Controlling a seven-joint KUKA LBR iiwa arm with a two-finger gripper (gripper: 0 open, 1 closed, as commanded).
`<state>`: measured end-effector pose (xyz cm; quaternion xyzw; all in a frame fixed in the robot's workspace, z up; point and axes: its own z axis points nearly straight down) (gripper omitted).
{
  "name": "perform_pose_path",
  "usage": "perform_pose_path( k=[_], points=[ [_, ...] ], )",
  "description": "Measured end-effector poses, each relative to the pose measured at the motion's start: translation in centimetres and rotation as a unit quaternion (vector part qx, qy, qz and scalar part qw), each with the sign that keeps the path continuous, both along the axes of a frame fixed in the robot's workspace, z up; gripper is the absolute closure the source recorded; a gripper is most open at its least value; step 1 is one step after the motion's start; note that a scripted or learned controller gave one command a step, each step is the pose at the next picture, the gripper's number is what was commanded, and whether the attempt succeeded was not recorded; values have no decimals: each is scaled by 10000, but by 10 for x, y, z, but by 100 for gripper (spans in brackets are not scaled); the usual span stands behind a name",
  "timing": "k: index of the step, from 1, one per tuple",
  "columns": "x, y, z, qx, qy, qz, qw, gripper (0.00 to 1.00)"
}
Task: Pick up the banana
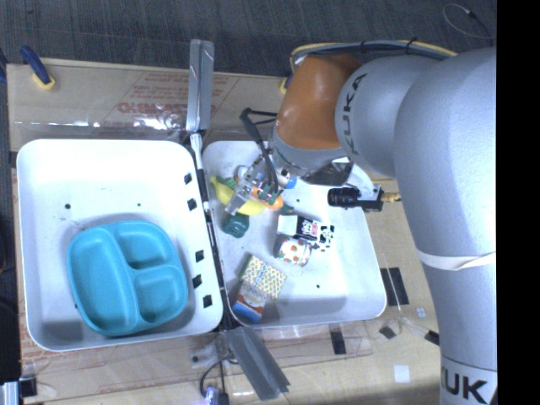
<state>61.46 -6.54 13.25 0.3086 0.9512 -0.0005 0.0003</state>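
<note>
The banana (223,189) is a short yellow piece lying at the upper left of the right bin (359,289), close to the divider. My gripper (251,186) hangs low over it from the right, and its metal tip overlaps the banana's right end. Whether the banana is held I cannot tell, because the wrist hides the contact. An orange bit (272,199) shows just beside the gripper tip.
A teal cup-like object (235,224) lies just below the banana. Patterned boxes (302,238) and a patterned packet (260,282) sit lower in the right bin. A blue divided plate (128,278) lies in the left bin (51,167). The arm's grey body covers the right side.
</note>
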Motion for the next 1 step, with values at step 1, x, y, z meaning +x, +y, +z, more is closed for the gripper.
perform_pose_path(
  k=[1],
  points=[
    [21,27,60,3,-8,770,9970,100]
  ],
)
